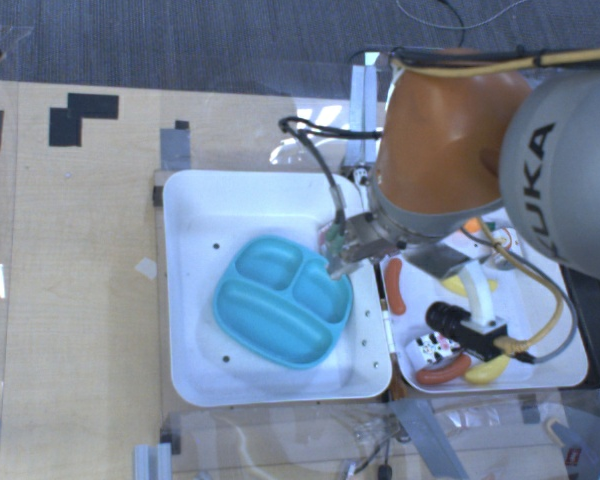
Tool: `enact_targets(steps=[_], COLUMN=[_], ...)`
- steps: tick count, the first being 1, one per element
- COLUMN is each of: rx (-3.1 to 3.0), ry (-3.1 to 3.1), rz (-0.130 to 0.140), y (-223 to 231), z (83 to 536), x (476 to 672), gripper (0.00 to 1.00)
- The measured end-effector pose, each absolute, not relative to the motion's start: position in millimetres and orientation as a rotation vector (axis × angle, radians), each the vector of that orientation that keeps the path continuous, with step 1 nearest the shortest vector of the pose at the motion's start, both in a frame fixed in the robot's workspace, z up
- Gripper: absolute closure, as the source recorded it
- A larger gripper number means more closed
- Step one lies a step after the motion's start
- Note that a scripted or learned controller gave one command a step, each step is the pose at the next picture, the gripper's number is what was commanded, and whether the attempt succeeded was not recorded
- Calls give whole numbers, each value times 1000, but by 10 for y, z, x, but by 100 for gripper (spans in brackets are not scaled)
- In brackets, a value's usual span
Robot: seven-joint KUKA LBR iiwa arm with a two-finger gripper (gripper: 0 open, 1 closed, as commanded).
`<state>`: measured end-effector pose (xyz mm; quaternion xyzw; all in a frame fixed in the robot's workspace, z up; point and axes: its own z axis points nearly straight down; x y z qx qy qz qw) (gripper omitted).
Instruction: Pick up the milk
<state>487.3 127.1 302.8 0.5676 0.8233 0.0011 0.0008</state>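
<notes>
Lying toward the near wall of the right bin (550,368), the milk (429,347) is a small white carton with black blotches. It is too small for its print or its exact tilt to be made out.

A red sausage (445,374) lies just in front of the milk, so close that touching or a narrow gap cannot be told apart. A banana (488,369) rests to the right of the milk, at the sausage's far end. Behind and a little left of the milk, a second sausage (395,286) lies lengthwise along the wall the two bins share. Behind and to the right of the milk sits a yellow piece (477,290), half hidden, so its kind is unclear.

The pincer (335,258) hangs left of the milk and farther back, across that shared wall and well apart from the carton. It is over the left bin (195,268), above the far right edge of the blue plate (280,303). Its tip is small, blurred and crowded by cable and bracket, so I cannot tell whether it stands apart or together. The milk is in the other bin from it.

Farther behind the milk, the arm (450,138) spreads its orange band and grey shell over the back of the right bin, hiding that part of the floor. A bit of something orange (472,226) peeps out from under it. The arm's grey body is cut off at the view's right edge.
</notes>
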Motion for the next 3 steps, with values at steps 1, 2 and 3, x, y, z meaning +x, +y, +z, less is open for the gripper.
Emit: enact_targets(steps=[1, 2, 3], rx=[894, 748, 472], ry=[3002, 3045, 3101], rz=[9, 7, 4], y=[1366, 1573, 869], z=[4102, 3916, 2608], x=[4925, 5087, 4879], gripper=[100, 100, 100])
